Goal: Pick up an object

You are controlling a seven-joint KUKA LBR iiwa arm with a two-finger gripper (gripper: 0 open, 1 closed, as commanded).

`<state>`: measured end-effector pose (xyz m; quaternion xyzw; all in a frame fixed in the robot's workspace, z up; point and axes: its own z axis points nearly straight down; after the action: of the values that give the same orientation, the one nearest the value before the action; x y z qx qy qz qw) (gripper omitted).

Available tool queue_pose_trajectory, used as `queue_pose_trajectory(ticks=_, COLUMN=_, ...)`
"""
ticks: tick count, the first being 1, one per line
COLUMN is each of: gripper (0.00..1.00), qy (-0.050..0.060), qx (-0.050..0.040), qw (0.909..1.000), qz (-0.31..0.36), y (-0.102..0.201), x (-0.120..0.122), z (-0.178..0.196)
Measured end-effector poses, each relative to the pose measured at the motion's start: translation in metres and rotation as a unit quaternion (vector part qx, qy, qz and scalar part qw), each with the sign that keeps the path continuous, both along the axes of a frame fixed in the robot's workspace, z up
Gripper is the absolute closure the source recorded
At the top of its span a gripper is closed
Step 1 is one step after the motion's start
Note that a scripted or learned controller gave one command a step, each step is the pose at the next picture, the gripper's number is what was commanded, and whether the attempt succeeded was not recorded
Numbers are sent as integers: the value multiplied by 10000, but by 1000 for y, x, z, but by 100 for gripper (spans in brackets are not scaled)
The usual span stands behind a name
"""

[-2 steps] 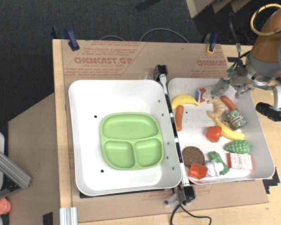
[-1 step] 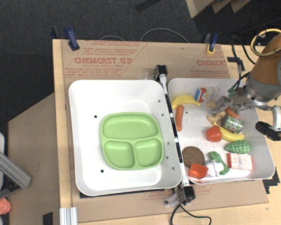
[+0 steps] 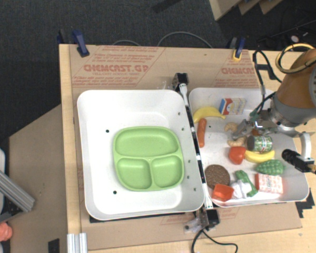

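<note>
On the table sit 2 shallow white bins side by side. The left bin holds a green divided tray with 3 compartments, lying flat near its middle. The right bin carries a scatter of toy food: a yellow banana near its upper left, a red and blue packet just right of it, an orange carrot along the left wall, a red tomato near the middle, a second banana just right of the tomato, a green bumpy vegetable below that banana, a brown round cookie at the lower left, an orange-red block beneath the cookie, and a red and white carton at the lower right. The arm reaches in from the right, its gripper low over the middle of the right bin, just above the tomato and second banana, beside a small tan piece. I cannot tell whether the gripper is open or closed, nor whether anything sits in it.
</note>
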<state>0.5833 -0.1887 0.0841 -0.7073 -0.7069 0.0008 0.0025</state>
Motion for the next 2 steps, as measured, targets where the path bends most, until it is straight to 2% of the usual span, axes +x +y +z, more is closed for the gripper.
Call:
queue_pose_trajectory(ticks=1, gripper=0, qy=5, qx=8, qw=10000, qz=14, y=64, x=-66, z=0)
queue_pose_trajectory(ticks=2, gripper=0, qy=-40, qx=-27, qw=10000, qz=-5, y=-10, x=-22, z=0)
